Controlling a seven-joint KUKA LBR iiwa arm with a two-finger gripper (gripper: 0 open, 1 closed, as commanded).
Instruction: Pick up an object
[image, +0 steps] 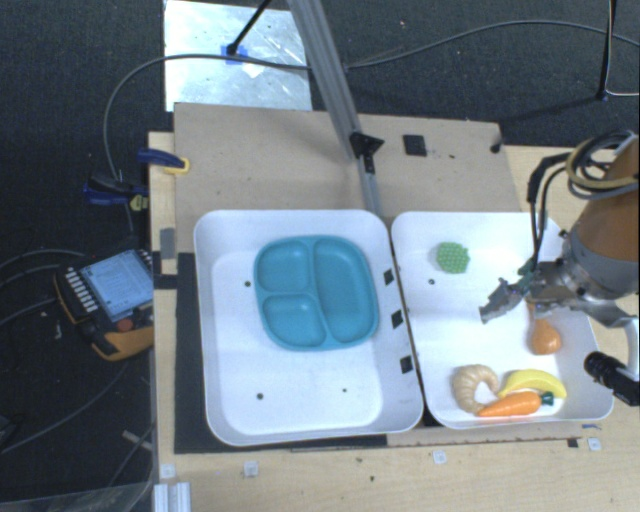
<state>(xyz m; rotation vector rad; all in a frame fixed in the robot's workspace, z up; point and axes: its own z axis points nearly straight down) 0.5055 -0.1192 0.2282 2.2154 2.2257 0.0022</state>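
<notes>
A blue three-compartment tray (316, 292) lies in the left white bin (230, 400). On the dark floor left of the surface (270, 160), a handheld controller (108, 295) rests among cables.

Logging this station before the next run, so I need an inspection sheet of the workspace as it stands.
Surface: two white bins, left bin and right bin, on a brown board.
Job's things: green ball, orange fruit, banana, carrot, beige croissant-like piece, all in the right bin.
Clutter: blue divided plate in the left bin.
Grippers: gripper over the right bin, holding nothing.
Cables: several loop over the dark floor.
Surroundings: handheld pendant on the floor at left.
</notes>
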